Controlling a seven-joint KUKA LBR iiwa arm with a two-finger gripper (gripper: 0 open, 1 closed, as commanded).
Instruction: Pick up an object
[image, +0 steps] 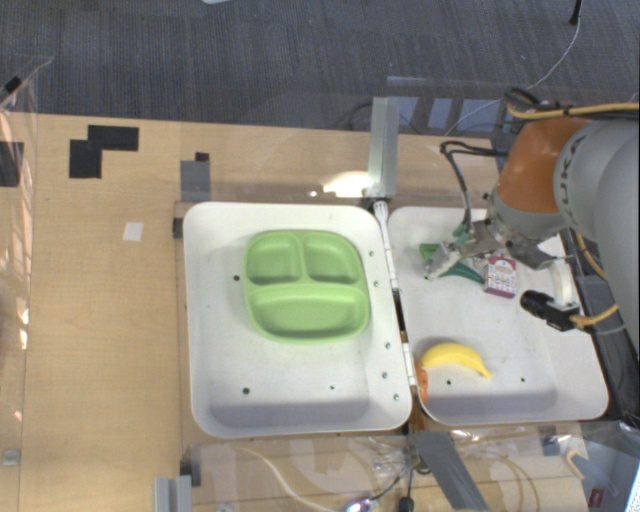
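Jaws: the gripper is low in the right bin, its jaws spread apart around nothing, tips just beside a green object.
Nearest things: a small white and purple packet lies just right of the jaws, likely the closest pick.
Banana: the banana rests near the front of that bin, well apart, free to grasp.
Left bin: a green divided plate sits mid-bin, out of the arm's way.
Worktop: the wooden worktop bears both bins.

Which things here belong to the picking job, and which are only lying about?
Belong to the job:
- hand
- banana
- green item by the hand
- small white and purple packet

Only lying about:
- green divided plate
- left bin
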